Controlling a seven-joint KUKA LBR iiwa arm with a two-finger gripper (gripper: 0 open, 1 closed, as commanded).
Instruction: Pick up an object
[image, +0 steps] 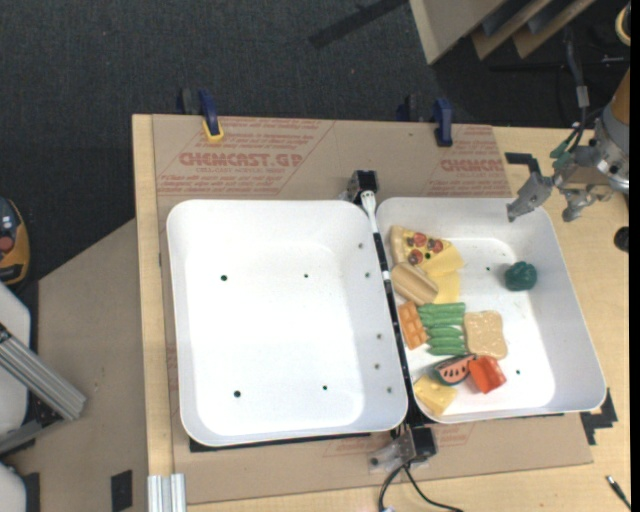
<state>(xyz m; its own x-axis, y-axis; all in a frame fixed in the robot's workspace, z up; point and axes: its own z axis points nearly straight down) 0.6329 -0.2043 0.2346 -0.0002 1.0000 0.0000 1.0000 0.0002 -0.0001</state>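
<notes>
- Overhead, two white bins lie side by side: the left bin (270, 320) and the right bin (560, 330), which carries all the toy food
- One each: pizza slice (418, 243), bread roll (414, 284), green beans (442, 327), toast (486, 335), watermelon wedge (453, 371), red piece (486, 375), dark green lump (520, 276)
- Bread roll's long axis slants from upper left to lower right
- Gripper (548, 198) hovers at the right bin's far corner, fingers spread apart, clasping nothing
</notes>
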